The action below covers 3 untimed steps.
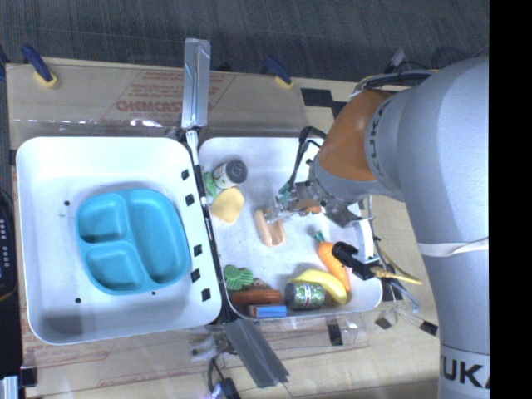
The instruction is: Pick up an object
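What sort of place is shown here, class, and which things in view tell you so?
Most likely a robotics lab bench set up for grasping trials: a grey KUKA arm reaches over two white bins, the right bin holds toy food like a banana, and blue clamps pin the board.

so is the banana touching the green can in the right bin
Touching. The camera view shows the banana lying against the top of the green can, overlapping its upper edge with no gap between them.

Two white bins (pixel 50 173), one blue tray (pixel 131 239), one banana (pixel 324 283), one carrot (pixel 331 258), one can (pixel 307 296).
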Motion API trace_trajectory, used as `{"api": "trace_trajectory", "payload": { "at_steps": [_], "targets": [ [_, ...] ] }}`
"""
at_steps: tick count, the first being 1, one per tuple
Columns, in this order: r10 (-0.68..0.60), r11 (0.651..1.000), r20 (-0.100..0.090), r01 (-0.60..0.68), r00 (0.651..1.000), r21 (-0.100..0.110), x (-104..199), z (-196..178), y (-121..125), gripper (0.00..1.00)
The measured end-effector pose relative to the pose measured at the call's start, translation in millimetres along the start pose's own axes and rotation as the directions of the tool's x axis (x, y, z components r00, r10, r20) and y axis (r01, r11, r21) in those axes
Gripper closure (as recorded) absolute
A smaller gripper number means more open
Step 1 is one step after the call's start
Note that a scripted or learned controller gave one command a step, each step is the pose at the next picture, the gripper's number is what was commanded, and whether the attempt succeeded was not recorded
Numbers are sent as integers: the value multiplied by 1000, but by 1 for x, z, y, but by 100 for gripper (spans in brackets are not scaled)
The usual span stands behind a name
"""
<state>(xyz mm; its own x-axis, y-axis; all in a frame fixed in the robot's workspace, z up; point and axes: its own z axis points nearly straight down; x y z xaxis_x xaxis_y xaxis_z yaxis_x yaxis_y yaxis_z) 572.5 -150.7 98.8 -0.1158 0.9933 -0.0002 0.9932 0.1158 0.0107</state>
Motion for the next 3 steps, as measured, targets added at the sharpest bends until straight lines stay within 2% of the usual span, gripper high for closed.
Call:
{"api": "trace_trajectory", "payload": {
  "at_steps": [1,2,3],
  "targets": [
    [-46,999,7,46,999,-3,-57,-2,-52,100],
    [-26,1000,-2,26,1000,10,5,-41,-6,100],
    [-22,1000,-2,22,1000,14,3,-40,-8,0]
  ]
}}
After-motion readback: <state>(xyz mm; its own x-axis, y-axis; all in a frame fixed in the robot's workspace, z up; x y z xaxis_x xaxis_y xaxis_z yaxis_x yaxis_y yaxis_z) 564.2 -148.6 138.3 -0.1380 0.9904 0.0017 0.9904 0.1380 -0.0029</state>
